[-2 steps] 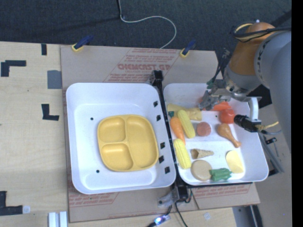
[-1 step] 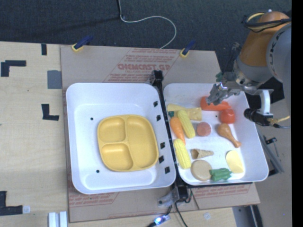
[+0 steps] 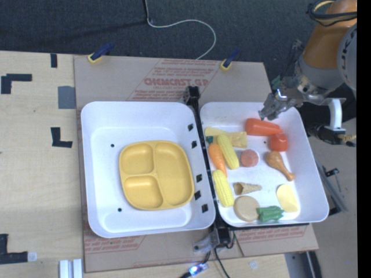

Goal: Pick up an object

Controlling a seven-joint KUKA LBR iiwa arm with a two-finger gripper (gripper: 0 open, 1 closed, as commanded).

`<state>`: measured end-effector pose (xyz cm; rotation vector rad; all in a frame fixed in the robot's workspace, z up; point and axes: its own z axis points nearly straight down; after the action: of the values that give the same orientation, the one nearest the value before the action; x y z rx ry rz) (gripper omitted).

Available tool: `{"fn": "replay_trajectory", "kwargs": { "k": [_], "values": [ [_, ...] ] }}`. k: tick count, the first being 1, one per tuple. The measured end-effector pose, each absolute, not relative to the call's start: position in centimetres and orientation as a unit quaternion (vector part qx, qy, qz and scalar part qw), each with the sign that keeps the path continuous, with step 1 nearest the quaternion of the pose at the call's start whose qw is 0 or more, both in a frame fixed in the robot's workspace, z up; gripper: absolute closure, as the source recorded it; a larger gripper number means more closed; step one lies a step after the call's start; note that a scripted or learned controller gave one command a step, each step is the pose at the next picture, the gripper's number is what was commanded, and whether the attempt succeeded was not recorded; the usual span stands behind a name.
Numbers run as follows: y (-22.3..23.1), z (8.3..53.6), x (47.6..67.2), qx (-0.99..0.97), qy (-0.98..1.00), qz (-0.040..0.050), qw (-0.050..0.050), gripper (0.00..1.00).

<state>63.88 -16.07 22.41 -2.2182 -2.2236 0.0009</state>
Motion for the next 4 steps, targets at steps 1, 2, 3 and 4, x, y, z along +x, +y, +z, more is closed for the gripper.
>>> {"fn": "replay_trajectory", "kwargs": {
  "k": [1,2,3,4],
  "values": [
    [-11.6,23.0,60.2,-0.705,-0.709,0.002,0.003,1.0],
    [-7.8,21.4,56.6,-0.706,-0.709,0.0029,0.004,1.0],
    [-3.2,22.9,53.6,-0.705,-0.709,0.0022,0.004,1.0],
    [-2.2,23.0,52.8,-0.706,-0.708,0.0027,0.003,1.0]
  ]
}}
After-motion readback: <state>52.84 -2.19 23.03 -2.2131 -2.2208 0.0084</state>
